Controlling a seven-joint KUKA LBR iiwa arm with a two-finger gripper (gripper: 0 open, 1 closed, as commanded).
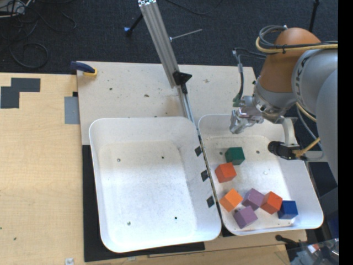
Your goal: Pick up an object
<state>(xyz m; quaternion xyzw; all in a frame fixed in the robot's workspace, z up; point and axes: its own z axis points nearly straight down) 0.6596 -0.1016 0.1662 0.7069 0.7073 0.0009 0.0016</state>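
**Tool's parked over the far end of the right bin, nothing grabbed yet**

Heads up: your tool (240, 121) is hanging over the far end of the right bin (309, 189), above and a bit behind the green block (235, 155). Can't tell how far apart its tips are from this angle, and I see nothing in them.

Using the green block as the landmark: the red-orange block (225, 172) sits just in front of it, toward the camera. Further that way, the rest bunch up at the near edge: orange block (231, 199), two purple blocks (249, 207), another red one (271, 202) and a blue one (288, 208).

My guess is green's the easy target, since it's closest to the tool and has room around it, whereas that clump looks too tight for the tips.
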